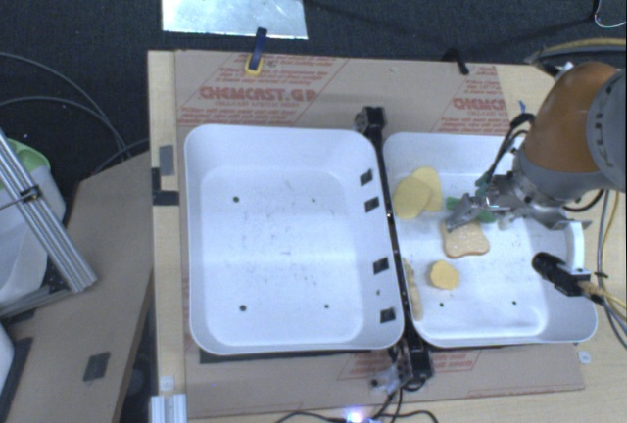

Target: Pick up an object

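Presently the two-finger gripper (468, 212) sits low in the right-hand shallow white bin (509, 313), just above and apparently touching the tan toast-shaped slice (465, 242) — whether the jaws are parted or clenched cannot be told. A pale yellow pair of rounded slices (415, 193) lies near the divider and a small yellow-orange round piece (445, 275) sits below. Judged light, flat and rigid, the toast slice would best be pinched across its narrow edges — a slip risk.

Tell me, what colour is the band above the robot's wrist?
Orange, seen in the camera view: the band sits above the wrist.
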You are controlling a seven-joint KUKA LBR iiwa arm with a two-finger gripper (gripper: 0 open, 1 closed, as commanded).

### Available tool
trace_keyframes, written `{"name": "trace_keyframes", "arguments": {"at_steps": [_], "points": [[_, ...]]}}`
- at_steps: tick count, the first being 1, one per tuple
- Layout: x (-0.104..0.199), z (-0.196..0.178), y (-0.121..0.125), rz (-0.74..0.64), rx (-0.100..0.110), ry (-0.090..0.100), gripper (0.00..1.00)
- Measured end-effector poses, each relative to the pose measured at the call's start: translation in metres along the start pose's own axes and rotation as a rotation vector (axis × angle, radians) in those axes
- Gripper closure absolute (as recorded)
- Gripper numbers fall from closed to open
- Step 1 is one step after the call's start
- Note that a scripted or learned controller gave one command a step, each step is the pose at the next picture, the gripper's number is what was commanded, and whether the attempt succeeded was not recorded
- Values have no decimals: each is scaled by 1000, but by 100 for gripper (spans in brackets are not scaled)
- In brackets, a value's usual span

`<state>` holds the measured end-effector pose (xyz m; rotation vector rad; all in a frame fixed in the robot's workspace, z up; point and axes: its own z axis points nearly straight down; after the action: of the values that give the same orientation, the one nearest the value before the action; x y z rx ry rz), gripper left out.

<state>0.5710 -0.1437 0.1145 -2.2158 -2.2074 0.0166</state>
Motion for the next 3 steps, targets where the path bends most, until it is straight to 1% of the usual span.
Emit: {"name": "trace_keyframes", "arguments": {"at_steps": [1,2,3], "points": [[2,-20,7,-5,-22,-3,100],[52,-119,-45,-11,-23,-1,100],[76,-77,-85,-7,-13,0,100]]}}
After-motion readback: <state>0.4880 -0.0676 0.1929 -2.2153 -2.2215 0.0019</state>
